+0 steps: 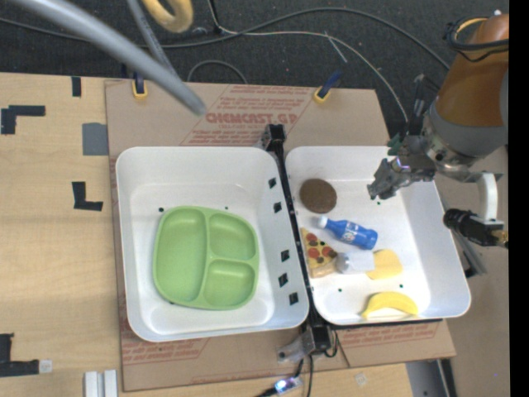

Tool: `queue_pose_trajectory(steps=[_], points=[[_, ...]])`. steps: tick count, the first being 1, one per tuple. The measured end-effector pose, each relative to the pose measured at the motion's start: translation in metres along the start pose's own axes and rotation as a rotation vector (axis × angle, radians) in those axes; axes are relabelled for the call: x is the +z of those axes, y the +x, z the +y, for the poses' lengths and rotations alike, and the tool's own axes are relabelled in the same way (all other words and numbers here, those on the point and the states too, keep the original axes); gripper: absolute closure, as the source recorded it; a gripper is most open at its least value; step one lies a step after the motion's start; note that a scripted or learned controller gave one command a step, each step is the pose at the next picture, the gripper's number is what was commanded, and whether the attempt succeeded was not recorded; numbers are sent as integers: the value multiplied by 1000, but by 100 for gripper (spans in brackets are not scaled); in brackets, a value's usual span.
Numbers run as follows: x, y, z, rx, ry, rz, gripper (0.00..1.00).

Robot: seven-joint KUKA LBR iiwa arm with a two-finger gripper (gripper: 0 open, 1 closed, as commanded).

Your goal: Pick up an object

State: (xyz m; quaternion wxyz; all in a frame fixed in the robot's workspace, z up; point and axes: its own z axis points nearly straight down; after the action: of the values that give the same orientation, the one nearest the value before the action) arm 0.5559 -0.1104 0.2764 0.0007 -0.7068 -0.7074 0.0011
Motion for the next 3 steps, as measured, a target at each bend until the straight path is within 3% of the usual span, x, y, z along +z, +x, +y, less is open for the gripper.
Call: queue_pose_trajectory(steps=[2, 3], points=[[45, 102, -24, -4, 8, 1, 100], [42, 156, -34, -7, 6, 2, 100]])
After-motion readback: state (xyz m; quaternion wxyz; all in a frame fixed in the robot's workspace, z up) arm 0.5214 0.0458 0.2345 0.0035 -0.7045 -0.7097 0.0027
